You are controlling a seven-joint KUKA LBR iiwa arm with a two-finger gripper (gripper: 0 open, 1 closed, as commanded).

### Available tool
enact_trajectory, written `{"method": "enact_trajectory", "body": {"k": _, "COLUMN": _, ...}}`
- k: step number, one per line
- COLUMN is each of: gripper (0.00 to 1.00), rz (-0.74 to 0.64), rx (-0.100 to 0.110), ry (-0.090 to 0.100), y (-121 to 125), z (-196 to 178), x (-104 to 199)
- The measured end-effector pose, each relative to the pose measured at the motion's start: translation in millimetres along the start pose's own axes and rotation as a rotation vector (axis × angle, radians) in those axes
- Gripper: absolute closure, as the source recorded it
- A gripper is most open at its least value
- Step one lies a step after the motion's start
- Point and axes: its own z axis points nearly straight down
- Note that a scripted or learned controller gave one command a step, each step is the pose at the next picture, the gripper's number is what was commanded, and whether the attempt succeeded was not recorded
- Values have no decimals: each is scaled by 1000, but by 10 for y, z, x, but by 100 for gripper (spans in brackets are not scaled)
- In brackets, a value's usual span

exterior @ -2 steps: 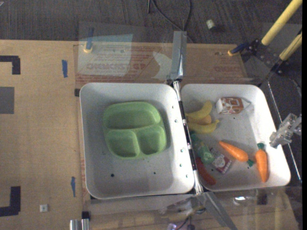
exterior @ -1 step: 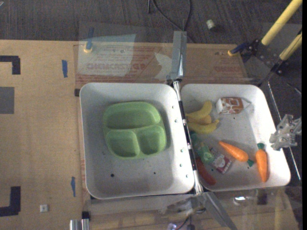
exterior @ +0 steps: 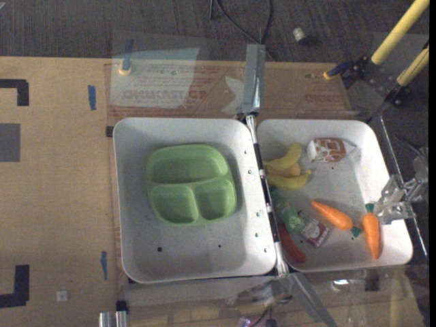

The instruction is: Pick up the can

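The can is lying on its side in the right bin, towards the front, sitting between a red pepper and a carrot, bananas lying further back.

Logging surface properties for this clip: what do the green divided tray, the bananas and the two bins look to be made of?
The green tray looks like moulded plastic, matte, with soft rounded compartment edges. The bananas seem to be toy plastic: uniform yellow, slightly glossy. The left bin and right bin look like smooth white plastic or coated metal with rounded corners; the view leaves that open.
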Motion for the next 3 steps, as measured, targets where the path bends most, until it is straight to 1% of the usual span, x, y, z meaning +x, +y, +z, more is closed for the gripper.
{"method": "enact_trajectory", "body": {"k": 1, "gripper": 0, "rz": 0, "rx": 0, "ry": 0, "y": -1, "z": 0, "x": 0}}
{"method": "enact_trajectory", "body": {"k": 2, "gripper": 100, "rz": 4, "rx": 0, "ry": -5, "y": -4, "z": -98, "x": -22}}
{"method": "enact_trajectory", "body": {"k": 3, "gripper": 100, "rz": 10, "rx": -1, "ry": -10, "y": -13, "z": -195, "x": -42}}
